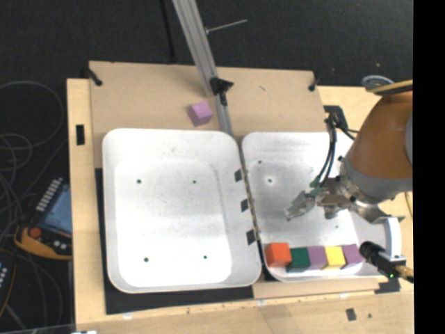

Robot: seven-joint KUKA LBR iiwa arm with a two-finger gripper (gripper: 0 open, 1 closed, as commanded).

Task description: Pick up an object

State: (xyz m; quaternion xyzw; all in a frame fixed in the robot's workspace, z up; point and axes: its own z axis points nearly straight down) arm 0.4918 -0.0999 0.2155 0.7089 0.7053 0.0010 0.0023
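Note:
A row of small blocks lies along the right bin's (pixel 278 152) front wall: an orange one (pixel 279 254), a green one (pixel 300 257), a purple one (pixel 317 256), a yellow one (pixel 336 256) and another purple one (pixel 351 253). My gripper (pixel 297 208) hangs over the middle of the right bin, above and behind the blocks, clear of them. Nothing shows between its fingers. The arm's orange band (pixel 382 138) rises at the right.
The left bin (pixel 174 207) sits beside the right one, joined by small clips. A loose purple block (pixel 200 113) rests on the bench board behind the left bin. A slanted metal pole (pixel 201 54) stands at the back. Cables and a pendant lie left of the bench.

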